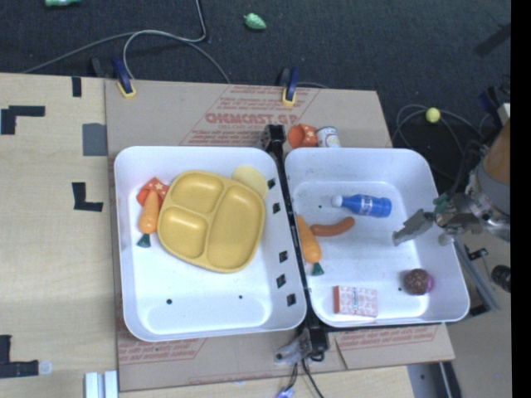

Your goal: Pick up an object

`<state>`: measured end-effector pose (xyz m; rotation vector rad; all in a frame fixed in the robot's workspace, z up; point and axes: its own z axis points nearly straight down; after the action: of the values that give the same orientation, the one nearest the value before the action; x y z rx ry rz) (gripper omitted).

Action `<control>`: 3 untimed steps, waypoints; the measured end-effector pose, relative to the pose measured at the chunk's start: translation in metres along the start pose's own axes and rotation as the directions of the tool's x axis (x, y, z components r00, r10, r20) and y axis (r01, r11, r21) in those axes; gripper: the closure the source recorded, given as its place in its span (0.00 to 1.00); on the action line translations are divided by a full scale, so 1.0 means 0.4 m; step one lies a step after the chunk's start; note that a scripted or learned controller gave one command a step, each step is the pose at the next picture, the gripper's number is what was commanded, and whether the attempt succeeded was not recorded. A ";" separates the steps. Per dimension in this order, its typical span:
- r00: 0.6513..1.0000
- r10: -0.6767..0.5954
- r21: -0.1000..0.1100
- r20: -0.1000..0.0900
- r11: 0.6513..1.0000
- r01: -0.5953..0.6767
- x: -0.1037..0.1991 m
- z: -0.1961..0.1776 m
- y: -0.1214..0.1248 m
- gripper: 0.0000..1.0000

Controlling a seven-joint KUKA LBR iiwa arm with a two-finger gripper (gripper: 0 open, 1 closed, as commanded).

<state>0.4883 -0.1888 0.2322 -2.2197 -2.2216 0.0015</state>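
Observation:
The right bin (415, 168) holds a blue bottle (365, 205) lying on its side and a brown sausage (332, 227). An orange carrot (309, 243) lies by the bin's left wall. A dark brown ball (416, 281) and a small red-and-white packet (355, 300) lie near its front. My gripper (421, 224) hangs over the right side of this bin, right of the bottle and above the brown ball. It is apart from both. Nothing shows in it.
The left bin (191, 309) carries a yellow divided plate (211, 220), a carrot (149, 214), a red piece (152, 191) and a pale yellow fruit (249, 177). Behind the bins lie an orange ball (300, 135) and a small can (328, 137). Cables run off the bench's right.

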 end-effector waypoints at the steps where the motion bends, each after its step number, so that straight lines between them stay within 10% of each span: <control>1: 1.000 -0.001 0.001 -0.001 1.000 0.001 0.032 0.170 0.325 0.00; 2: 1.000 -0.001 -0.004 0.002 1.000 0.001 0.122 0.364 0.361 0.00; 3: 1.000 0.000 -0.005 0.003 1.000 0.000 0.153 0.364 0.245 0.00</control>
<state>0.5861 -0.1276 0.0866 -2.2235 -2.2256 -0.0015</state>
